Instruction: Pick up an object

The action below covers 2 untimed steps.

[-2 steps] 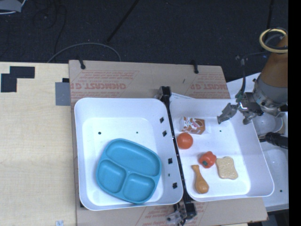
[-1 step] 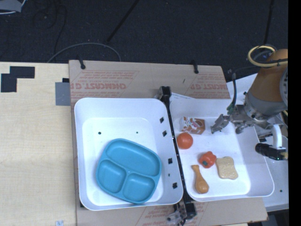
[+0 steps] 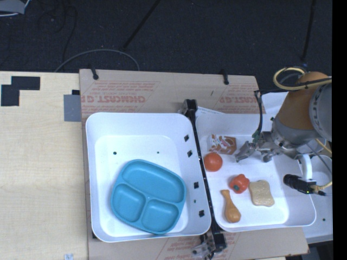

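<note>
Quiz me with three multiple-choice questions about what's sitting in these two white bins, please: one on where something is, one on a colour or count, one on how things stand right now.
1. Where is the divided plate?
A. In the left bin
B. In the right bin
C. On the wooden bench

2. What colour is that plate?
A. Red
B. Blue
C. Yellow

3. How does the gripper stand toward the orange ball?
A. Clamped around it
B. Pressing it flat
C. Apart from it, to its right

Answers:
1. A, it lies flat on the left bin's floor.
2. B, it is light blue all over.
3. C, white bin floor shows between the two.
</note>
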Available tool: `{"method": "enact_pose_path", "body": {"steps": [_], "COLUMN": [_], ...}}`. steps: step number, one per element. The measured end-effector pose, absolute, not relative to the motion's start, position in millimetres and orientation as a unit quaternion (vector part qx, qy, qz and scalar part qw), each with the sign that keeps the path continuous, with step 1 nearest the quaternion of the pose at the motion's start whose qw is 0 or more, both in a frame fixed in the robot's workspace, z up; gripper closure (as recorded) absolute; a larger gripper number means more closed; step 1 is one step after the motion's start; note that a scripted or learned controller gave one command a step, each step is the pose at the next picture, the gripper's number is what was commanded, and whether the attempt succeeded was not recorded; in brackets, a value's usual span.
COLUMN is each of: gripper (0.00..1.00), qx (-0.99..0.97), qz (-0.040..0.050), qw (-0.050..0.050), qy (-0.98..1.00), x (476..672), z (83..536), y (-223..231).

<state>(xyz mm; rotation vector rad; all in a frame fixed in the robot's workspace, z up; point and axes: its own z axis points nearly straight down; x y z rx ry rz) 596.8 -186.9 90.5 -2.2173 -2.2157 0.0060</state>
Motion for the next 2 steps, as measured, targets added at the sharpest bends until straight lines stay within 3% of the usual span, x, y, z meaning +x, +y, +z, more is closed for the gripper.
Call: {"method": "enact_pose_path", "body": {"steps": [1,2], "gripper": [1.00,1.00], "qx": [-0.708,-0.706], "qz": [0.0010,-0.0007], "qw": [0.002,-0.001], "qy": [-0.706,-0.708], "x": [597.8,606.9], "z": [103.9,153.5], "y": [-188.1,-183.1]}}
